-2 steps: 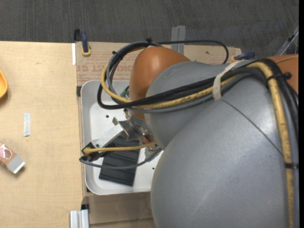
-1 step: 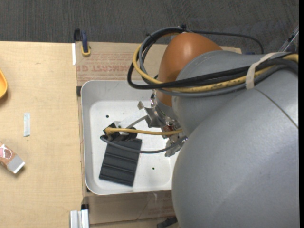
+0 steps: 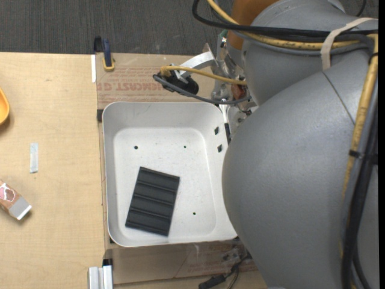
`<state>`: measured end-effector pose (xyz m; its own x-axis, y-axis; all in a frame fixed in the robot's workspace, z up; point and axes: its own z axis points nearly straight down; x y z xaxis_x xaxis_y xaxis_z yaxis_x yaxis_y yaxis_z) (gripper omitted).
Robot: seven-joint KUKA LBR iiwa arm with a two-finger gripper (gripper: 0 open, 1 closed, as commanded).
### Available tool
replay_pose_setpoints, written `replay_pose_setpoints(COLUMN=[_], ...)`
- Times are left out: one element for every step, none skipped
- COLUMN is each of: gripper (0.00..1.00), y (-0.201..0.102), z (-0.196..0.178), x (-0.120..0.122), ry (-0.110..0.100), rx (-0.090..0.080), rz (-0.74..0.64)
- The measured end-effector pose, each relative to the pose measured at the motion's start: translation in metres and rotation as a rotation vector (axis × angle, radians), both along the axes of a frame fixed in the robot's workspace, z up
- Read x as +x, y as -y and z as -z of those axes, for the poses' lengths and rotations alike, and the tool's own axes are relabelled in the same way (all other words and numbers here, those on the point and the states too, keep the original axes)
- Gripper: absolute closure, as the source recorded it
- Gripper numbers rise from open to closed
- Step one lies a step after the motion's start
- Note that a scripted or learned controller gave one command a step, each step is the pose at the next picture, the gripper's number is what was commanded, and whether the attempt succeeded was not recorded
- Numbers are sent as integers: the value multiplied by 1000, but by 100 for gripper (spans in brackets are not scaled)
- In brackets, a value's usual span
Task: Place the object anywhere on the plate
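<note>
The claw's state I cannot tell; it should descend squarely onto the black ribbed rectangular block (image 3: 153,201) inside the shallow white bin (image 3: 114,161).

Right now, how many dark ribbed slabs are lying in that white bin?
1. The slab lies tilted in the bin's lower left part. The arm covers the bin's right side, so another may be hidden.
</note>
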<state>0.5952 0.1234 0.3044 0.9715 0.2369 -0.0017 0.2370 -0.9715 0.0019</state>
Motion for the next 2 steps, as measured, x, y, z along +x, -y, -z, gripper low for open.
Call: replay_pose_setpoints(gripper=[100,100], y=[3,-70], z=[-8,62], x=[0,-41], ry=[-2,-2], rx=[-3,-1], rz=[6,-67])
